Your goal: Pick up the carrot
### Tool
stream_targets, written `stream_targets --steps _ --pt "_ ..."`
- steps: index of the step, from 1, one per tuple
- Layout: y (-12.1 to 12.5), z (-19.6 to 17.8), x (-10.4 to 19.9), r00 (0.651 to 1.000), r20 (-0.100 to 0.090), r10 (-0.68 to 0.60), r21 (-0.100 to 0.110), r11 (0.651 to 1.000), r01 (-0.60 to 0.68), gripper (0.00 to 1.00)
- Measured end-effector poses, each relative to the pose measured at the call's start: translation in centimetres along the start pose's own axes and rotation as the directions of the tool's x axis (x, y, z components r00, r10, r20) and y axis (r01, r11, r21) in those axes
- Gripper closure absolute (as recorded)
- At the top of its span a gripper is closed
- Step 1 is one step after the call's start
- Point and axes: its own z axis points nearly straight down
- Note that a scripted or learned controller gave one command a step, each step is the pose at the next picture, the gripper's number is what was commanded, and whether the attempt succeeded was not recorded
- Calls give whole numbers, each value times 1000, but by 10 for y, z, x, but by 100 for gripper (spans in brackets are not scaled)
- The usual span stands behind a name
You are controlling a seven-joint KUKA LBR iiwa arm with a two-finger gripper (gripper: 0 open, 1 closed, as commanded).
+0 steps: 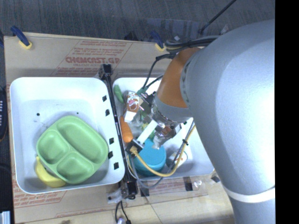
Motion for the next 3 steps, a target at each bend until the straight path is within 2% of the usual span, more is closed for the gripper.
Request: stream_targets --steps 2,3 --pt "0 0 0 1000 0 0 0 1000 0 0" --pt "-1 -9 1 1000 4 -14 9 1000 14 100"
